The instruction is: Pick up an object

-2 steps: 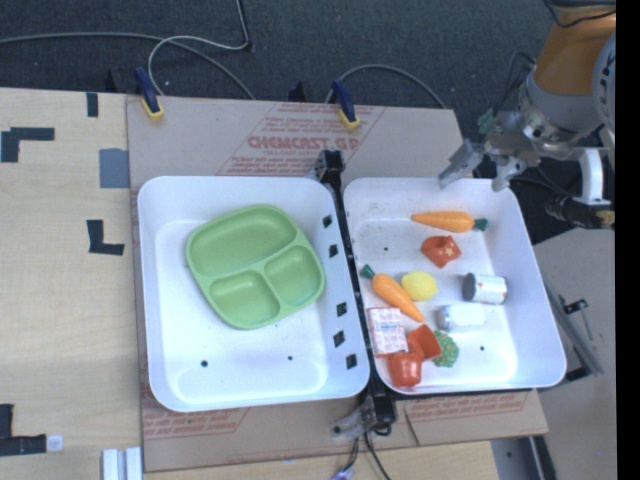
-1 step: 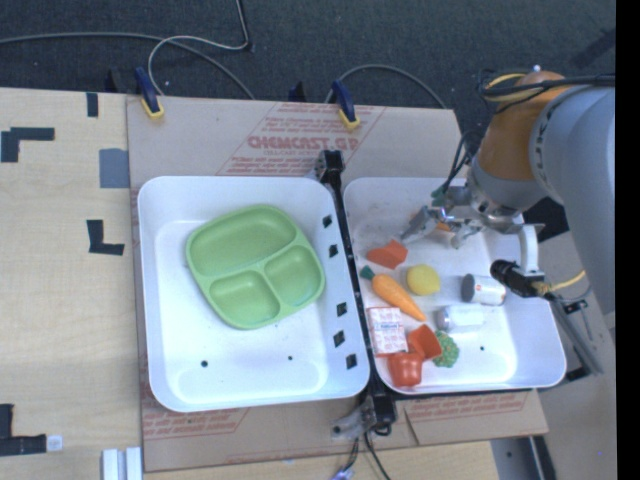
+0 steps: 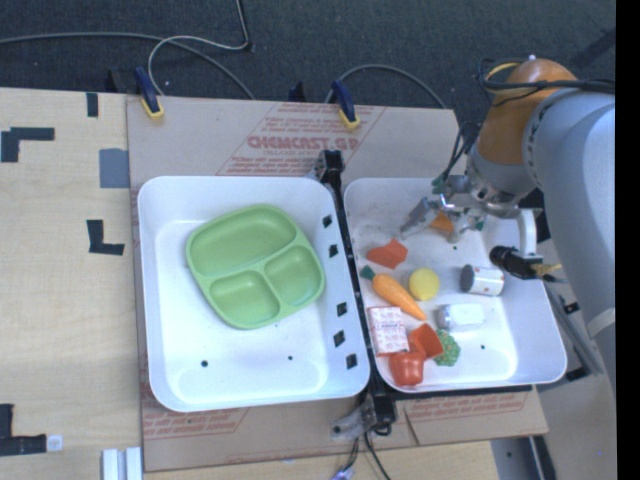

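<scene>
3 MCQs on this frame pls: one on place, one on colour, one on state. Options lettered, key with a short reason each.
1. Which bin holds the green divided plate?
A. left bin
B. right bin
C. neither, it lies on the bench

2. What colour is the round ball beside the carrot?
A. blue
B. yellow
C. black

3. Where is the end effector?
A. over the left bin
B. over the bare wood at far left
C. over the right bin's upper part

Key: 1 A, the plate lies inside the left bin. 2 B, the ball is yellow. 3 C, the end effector hangs above the right bin, near a small orange item.
</scene>
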Robot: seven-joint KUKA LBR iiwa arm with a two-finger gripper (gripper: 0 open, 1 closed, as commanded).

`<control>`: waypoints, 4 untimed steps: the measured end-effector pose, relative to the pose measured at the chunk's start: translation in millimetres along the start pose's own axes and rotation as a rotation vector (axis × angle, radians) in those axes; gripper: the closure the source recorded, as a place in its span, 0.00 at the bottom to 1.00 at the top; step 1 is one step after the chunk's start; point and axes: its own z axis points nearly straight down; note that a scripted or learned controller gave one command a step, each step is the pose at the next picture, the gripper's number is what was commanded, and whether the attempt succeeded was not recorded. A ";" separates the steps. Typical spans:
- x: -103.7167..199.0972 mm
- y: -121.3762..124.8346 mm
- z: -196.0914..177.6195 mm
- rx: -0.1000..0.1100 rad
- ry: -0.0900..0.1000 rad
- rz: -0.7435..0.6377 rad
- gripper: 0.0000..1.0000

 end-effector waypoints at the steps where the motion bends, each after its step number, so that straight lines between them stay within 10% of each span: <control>1: -16.6 1.5 -1.9 0.004 0.015 -0.006 0.00; 2: -46.3 2.3 -101.2 -0.042 -0.021 -0.005 0.00; 3: -20.0 -76.0 0.1 -0.040 -0.019 -0.004 0.00; 4: 26.7 -3.7 -0.4 -0.028 -0.015 -0.003 0.00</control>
